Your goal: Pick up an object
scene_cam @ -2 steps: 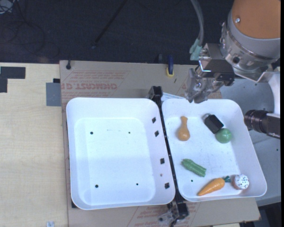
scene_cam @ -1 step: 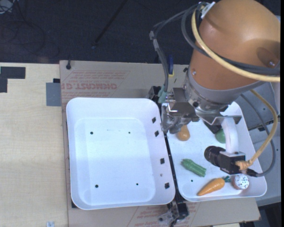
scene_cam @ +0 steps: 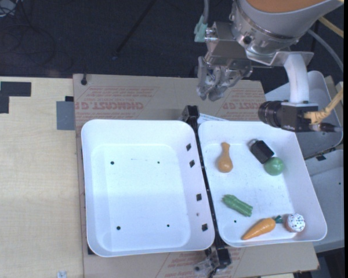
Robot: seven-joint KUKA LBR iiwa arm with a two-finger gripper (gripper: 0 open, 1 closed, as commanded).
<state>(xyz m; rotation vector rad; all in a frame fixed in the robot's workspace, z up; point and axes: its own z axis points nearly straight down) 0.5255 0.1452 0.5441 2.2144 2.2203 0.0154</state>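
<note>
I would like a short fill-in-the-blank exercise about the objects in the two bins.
1. The toy carrot lies in the ____ bin.
2. The green ball touches a ____ block.
3. The tool hangs above the ____, outside both bins.

Missing words: right; black; cardboard

A pale wooden bench (scene_cam: 29, 172) fills the left of the frame. A brown cardboard sheet (scene_cam: 133, 97) with red print lies on it at centre, and two white bins sit side by side on that: left bin (scene_cam: 93, 184), right bin (scene_cam: 310, 196).
</note>
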